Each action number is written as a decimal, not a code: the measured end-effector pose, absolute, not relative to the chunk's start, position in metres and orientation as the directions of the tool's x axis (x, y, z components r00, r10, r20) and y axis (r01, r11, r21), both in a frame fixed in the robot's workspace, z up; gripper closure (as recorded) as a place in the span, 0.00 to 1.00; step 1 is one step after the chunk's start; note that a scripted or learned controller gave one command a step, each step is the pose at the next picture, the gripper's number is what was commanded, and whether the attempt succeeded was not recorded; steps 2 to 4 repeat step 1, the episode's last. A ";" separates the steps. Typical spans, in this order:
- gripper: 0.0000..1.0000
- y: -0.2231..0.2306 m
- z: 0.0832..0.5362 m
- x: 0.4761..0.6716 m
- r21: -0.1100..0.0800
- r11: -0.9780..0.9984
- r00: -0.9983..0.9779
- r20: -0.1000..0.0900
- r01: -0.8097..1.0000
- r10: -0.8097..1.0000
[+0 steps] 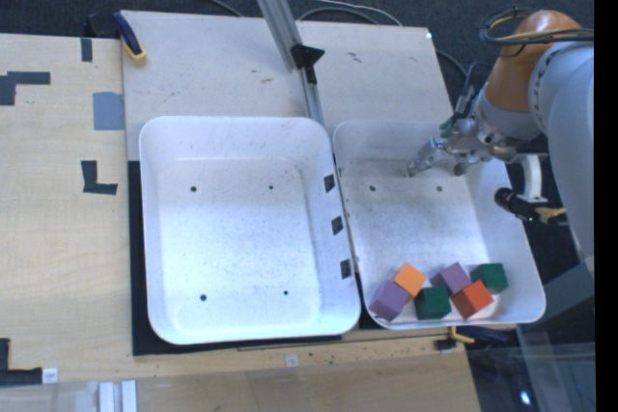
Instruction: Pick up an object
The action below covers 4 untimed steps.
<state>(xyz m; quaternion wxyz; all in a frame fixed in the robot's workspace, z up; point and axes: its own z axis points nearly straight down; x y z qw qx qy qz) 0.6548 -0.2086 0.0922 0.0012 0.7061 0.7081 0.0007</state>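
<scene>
Several small blocks lie bunched at the near end of the right bin (502, 236): an orange one (410, 279), two purple ones (390, 299) (451, 278), two green ones (433, 303) (491, 277) and a red-orange one (472, 298). My gripper (422, 163) hangs over the far end of that bin, well away from the blocks. Its fingers point left and nothing is between them.
The left bin (154, 207) sits beside the right one, their rims touching. A slanted metal rail (275, 5) runs down from the top to the gap between the bins. Cables cross the dark floor behind the bench.
</scene>
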 end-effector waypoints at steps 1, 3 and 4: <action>0.00 -0.209 0.092 0.653 -0.001 0.002 -0.002 -0.001 1.000 1.000; 0.00 -0.209 0.092 0.653 -0.001 0.002 -0.002 -0.001 1.000 1.000; 0.00 -0.209 0.092 0.653 -0.001 0.002 -0.002 -0.001 1.000 1.000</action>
